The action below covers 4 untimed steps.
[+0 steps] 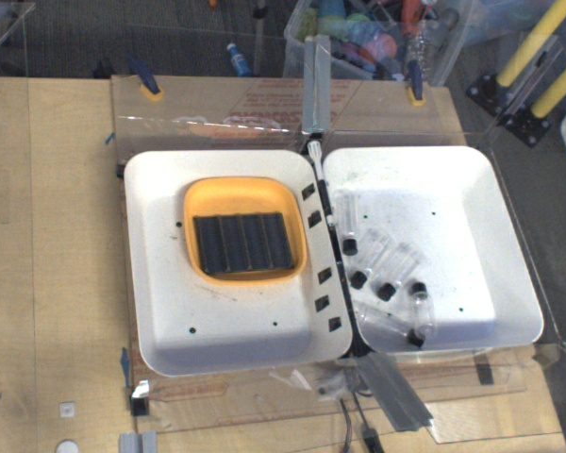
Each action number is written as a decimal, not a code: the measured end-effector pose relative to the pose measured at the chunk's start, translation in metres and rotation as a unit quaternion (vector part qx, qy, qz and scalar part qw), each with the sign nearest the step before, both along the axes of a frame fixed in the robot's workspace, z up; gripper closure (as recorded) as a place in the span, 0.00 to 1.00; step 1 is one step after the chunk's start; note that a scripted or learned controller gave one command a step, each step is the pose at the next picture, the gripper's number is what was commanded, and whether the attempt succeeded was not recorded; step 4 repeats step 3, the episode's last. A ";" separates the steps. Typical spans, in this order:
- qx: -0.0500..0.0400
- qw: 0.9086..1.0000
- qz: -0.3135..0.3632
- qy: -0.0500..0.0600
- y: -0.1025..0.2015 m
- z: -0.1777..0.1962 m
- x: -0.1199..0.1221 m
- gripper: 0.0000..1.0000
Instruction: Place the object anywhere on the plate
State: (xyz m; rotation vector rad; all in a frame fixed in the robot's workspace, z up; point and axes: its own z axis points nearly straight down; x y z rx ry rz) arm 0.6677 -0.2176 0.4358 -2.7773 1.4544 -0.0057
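Observation:
An orange square plate (241, 194) with rounded corners sits in the left white bin (217, 343), slightly toward the back. A dark grey, ribbed rectangular object (243, 242) lies flat on the plate, covering its middle and front part. In the right white bin (472, 206), several small clear vials with black caps (387, 283) lie scattered near the bin's left and front side.
A black divider with clips (323, 253) runs between the two bins. Behind the bench stands a clear tub of colourful toys (377, 17). Bare wooden bench top (47, 253) stretches to the left of the bins.

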 end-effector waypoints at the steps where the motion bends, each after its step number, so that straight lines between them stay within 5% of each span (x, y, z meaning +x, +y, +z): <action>1: -0.001 0.993 0.121 0.000 0.005 0.000 0.001 1.00; 2: -0.001 0.973 0.230 0.000 0.004 -0.001 0.000 1.00; 3: -0.001 0.931 0.364 0.000 -0.002 -0.001 0.000 1.00; 4: -0.001 0.931 0.364 0.000 -0.002 -0.001 0.000 1.00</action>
